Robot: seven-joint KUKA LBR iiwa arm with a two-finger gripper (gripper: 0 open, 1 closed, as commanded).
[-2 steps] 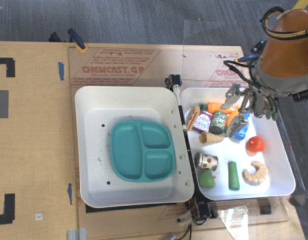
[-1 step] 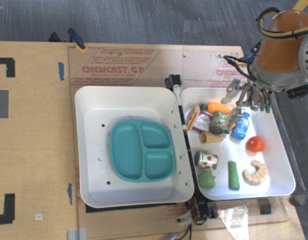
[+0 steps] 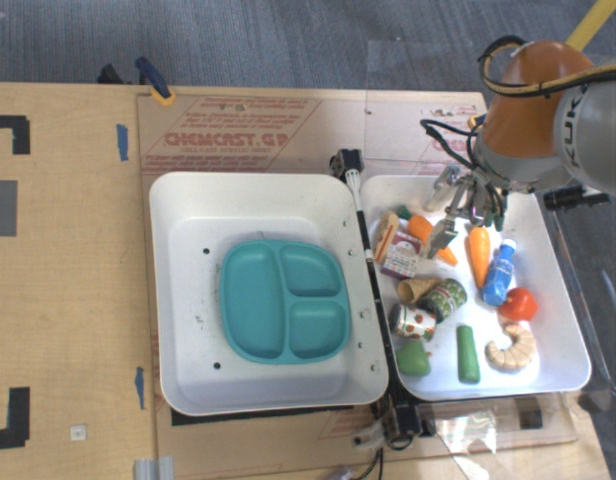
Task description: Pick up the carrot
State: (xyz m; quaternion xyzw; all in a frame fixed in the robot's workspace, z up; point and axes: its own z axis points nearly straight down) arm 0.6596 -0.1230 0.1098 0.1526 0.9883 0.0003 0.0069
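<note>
My arm (image 3: 548, 108) reaches over the right bin (image 3: 573, 353), which is crowded; the left bin (image 3: 178, 208) carries a teal divided plate (image 3: 284, 301); my gripper (image 3: 458, 213) hangs just beside the carrot (image 3: 478, 253), near the bin's upper middle, its fingers apart and clamped on nothing. The blue bottle (image 3: 499, 273) touches the carrot's right side, so I judge a finger could land on it; a small orange piece (image 3: 420, 227) close by could be grabbed instead.
</note>
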